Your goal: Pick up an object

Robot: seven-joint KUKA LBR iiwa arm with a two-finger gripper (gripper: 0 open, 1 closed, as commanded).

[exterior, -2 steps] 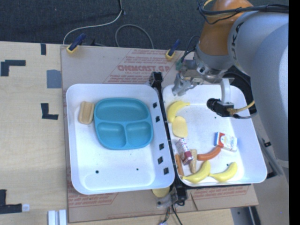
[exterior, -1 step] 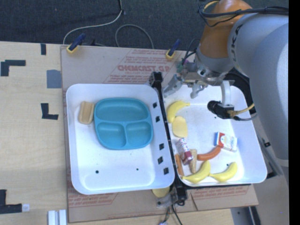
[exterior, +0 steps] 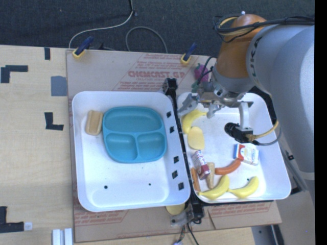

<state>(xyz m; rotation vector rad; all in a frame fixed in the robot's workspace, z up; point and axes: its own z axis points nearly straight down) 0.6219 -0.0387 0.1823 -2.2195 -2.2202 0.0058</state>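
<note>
Two bananas (exterior: pixel 232 187) lie at the near edge of the right bin (exterior: pixel 273 137), closest to the camera. Behind them sit a sausage (exterior: pixel 228 168), a small bottle (exterior: pixel 200 162) and a little white carton (exterior: pixel 247 154). Farther back along the bin's left wall are a pale yellow slice (exterior: pixel 196 137) and another banana (exterior: pixel 190 119). Over that far banana hangs the end effector (exterior: pixel 203 103), fingers spread apart with nothing between them. Left of the right bin, the left bin (exterior: pixel 89 188) holds a blue divided plate (exterior: pixel 135 134) and a tan bread slice (exterior: pixel 94 122).
</note>
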